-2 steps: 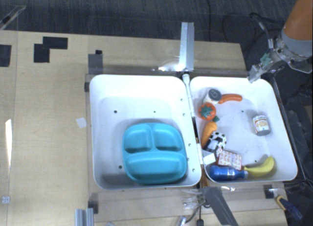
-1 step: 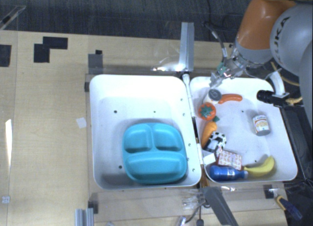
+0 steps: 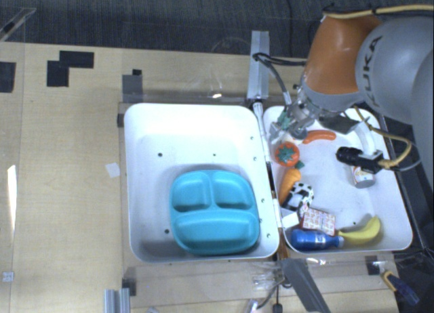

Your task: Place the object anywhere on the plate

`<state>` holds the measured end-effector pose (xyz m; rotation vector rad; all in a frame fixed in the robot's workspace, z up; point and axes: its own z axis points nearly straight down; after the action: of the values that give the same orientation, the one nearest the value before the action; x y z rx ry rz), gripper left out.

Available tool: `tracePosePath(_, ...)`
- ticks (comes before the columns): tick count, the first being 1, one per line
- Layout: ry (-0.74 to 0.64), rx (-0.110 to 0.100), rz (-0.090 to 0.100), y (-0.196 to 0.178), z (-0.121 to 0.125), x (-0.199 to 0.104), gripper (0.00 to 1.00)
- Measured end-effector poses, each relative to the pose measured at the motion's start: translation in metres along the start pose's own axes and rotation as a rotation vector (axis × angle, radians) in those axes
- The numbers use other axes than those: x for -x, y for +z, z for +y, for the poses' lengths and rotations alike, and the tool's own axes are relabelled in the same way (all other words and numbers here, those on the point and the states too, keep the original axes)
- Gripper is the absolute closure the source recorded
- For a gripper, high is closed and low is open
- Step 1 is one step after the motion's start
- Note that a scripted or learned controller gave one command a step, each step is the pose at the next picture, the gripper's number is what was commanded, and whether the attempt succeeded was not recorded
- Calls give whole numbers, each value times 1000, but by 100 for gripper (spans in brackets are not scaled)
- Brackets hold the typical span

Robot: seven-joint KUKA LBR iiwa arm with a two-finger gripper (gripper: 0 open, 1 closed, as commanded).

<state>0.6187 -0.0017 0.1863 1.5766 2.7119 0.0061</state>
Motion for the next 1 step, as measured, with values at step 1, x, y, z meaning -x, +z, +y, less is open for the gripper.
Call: tracePosePath(1, -220, 0, 1, 1, -6, -79, 100)
